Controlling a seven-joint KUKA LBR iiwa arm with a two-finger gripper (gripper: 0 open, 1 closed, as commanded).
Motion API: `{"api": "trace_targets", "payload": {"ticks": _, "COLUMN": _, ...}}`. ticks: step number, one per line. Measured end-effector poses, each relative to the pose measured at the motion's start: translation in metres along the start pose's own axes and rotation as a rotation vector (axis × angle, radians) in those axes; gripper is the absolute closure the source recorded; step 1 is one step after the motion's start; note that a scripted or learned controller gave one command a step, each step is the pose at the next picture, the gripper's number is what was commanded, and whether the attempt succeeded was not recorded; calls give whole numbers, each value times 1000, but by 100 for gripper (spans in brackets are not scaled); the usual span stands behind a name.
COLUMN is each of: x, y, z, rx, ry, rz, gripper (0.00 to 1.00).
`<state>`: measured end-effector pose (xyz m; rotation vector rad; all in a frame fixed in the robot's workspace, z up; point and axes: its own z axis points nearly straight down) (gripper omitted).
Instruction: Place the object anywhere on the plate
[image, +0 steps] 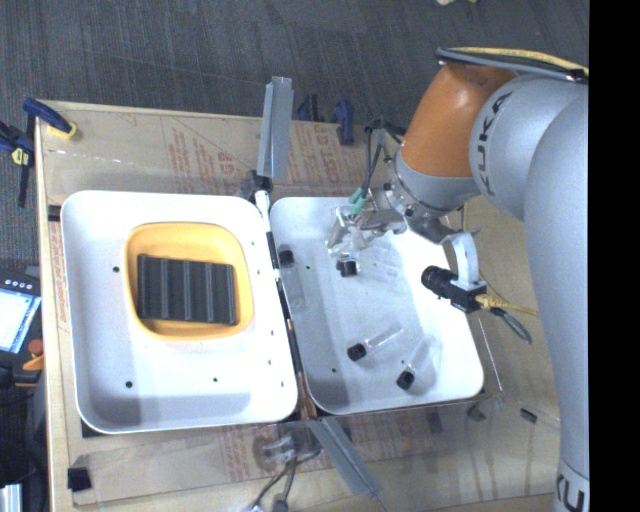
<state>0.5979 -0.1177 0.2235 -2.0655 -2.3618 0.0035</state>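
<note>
A yellow plate (186, 233) with a dark ridged middle lies in the left bin (100, 380). In the right bin (450, 375) lie clear vials with black caps. One vial (376, 342) is near the middle, another (416, 366) lies toward the front right, and a third (350, 266) sits at the back. My gripper (350, 232) hangs over the back of the right bin, just above that third vial. I cannot make out anything held in it. The plate is far to the gripper's left.
The divider where the two bins meet (283, 300) runs between the gripper and the plate, with a small black piece (285, 257) on it. A black fitting with a yellow cable (452, 288) hangs off the arm over the right bin's right side.
</note>
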Motion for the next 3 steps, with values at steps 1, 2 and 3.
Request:
{"api": "trace_targets", "payload": {"ticks": 1, "x": 74, "y": 30, "z": 31, "rx": 1, "ry": 0, "rz": -193, "gripper": 100}}
{"api": "trace_targets", "payload": {"ticks": 2, "x": 74, "y": 30, "z": 31, "rx": 1, "ry": -1, "rz": -193, "gripper": 0}}
{"api": "trace_targets", "payload": {"ticks": 3, "x": 126, "y": 35, "z": 19, "rx": -2, "ry": -2, "rz": -159, "gripper": 0}}
